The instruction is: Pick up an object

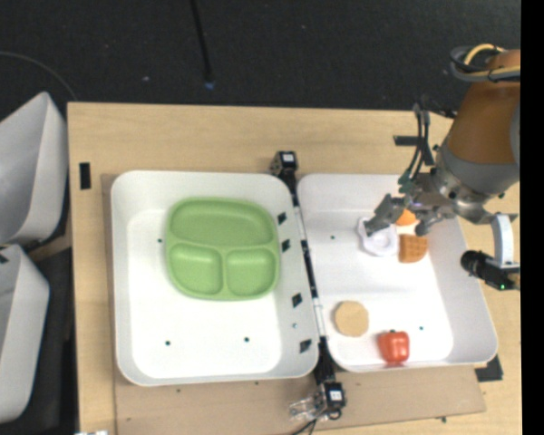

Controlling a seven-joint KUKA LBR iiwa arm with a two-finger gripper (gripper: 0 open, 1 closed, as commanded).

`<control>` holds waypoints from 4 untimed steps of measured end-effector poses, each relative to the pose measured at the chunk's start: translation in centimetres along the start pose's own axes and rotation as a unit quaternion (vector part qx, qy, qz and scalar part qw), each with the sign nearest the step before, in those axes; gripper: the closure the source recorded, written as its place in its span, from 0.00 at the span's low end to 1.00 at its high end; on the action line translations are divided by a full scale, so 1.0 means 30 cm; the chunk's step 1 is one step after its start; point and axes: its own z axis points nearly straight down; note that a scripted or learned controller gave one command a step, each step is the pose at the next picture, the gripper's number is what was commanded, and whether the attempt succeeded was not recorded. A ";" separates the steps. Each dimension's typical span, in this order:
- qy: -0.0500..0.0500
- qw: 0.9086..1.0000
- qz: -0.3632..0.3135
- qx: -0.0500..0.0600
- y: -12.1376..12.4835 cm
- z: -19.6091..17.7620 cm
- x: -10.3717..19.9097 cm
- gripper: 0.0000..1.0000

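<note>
Red and glossy, a small pepper-shaped toy sits at the near edge of the right-hand bin, with a flat tan disc just beside it toward the divider between the bins. Farther back in the same bin lie a pale whitish lump and an orange block, close together, with another small orange piece just behind them. The gripper hangs right over this cluster, one dark finger slanting down to the whitish lump; whether its jaws are spread or closed, or grasp anything, I cannot tell. Above it the grey arm with its orange band reaches in from the right. In the left-hand bin, a green three-compartment plate lies flat toward the back half. Both bins rest on a light wooden bench.
</note>
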 end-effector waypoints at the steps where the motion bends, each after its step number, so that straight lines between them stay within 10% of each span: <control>1: -0.001 1.000 -0.001 -0.006 0.008 -0.022 0.000 0.00; 4: -0.001 1.000 0.002 -0.005 0.003 0.424 0.002 0.00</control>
